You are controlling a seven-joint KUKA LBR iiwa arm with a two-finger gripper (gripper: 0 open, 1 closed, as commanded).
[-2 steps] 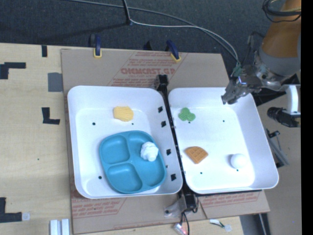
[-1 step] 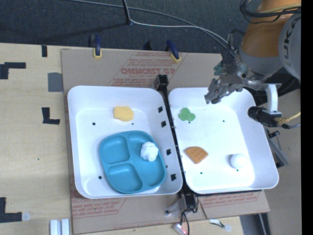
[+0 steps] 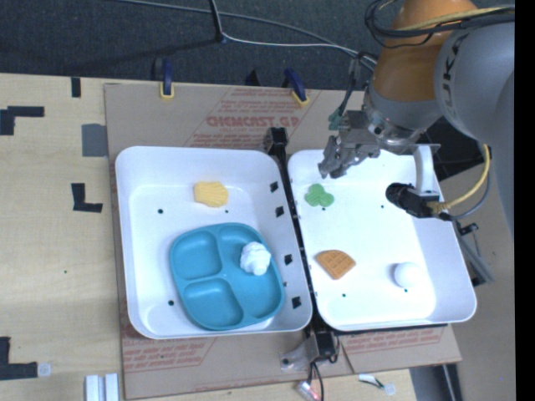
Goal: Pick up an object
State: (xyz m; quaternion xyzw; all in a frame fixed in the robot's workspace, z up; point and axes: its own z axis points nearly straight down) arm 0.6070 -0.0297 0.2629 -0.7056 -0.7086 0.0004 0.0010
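My gripper (image 3: 329, 170) hangs over the back left corner of the right bin (image 3: 435, 307), just above and slightly right of a small green piece (image 3: 318, 196) lying on the bin floor. Nothing shows between the fingers. A tan waffle-like piece (image 3: 335, 264) lies toward the front of the same bin, and a small white ball (image 3: 405, 274) sits at its front right. In the left bin (image 3: 138, 224) a yellow piece (image 3: 211, 194) lies near the back.
A blue divided plate (image 3: 201, 286) fills the front of the left bin, with a white lump (image 3: 256, 258) resting on its right side. A cardboard sheet (image 3: 242, 115) lies under both bins. The bins' shared rims run down the middle.
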